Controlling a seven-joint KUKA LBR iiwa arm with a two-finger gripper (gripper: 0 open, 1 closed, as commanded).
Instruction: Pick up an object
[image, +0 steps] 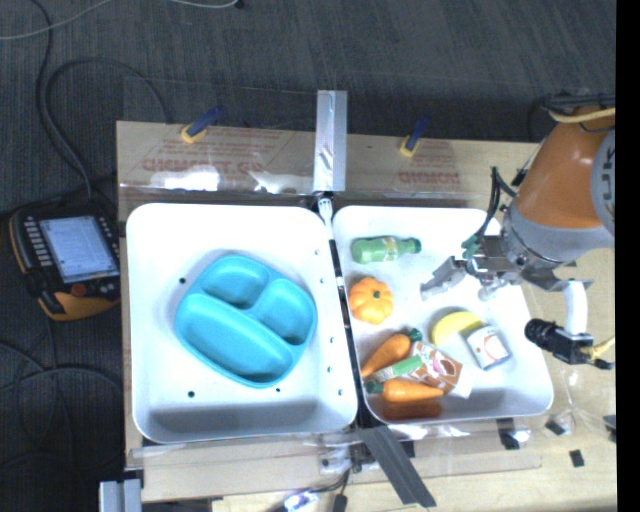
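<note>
In the right bin (530, 395), the pincer (462, 282) is seen spread open with nothing held, just above a yellow lemon (455, 325). A pumpkin (370, 299), bottle (385, 248) and carrots (388, 352) are spread nearby; a blue tray (245, 317) is seen in the left bin (150, 330).

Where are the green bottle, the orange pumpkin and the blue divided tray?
green bottle (386, 248), camera view, mid-body
orange pumpkin (369, 300), camera view, centre of top
blue divided tray (245, 318), camera view, central divider
</note>
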